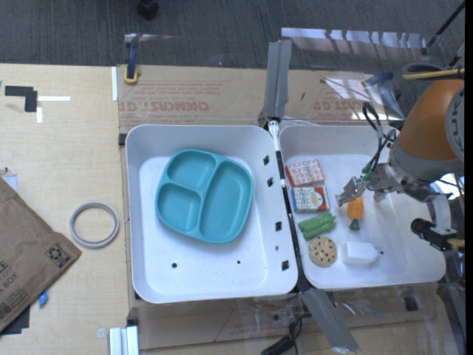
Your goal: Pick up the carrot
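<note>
Carrot [356, 208] small, orange, stubby, green stub at lower end; sits in right bin [414, 271], about mid-floor, toward right side. Gripper [350, 195] at carrot's upper left, touching or just above it; cannot tell how it's set. Arm [432, 128] comes in over bin's right edge. Left of carrot: two snack packets [307, 186], green bean pod [317, 224], cookie [322, 251]; white block [360, 254] near front edge. Left bin [140, 220] carries teal divided plate [204, 195]. Tape ring [94, 223] on desk [52, 161].
</note>
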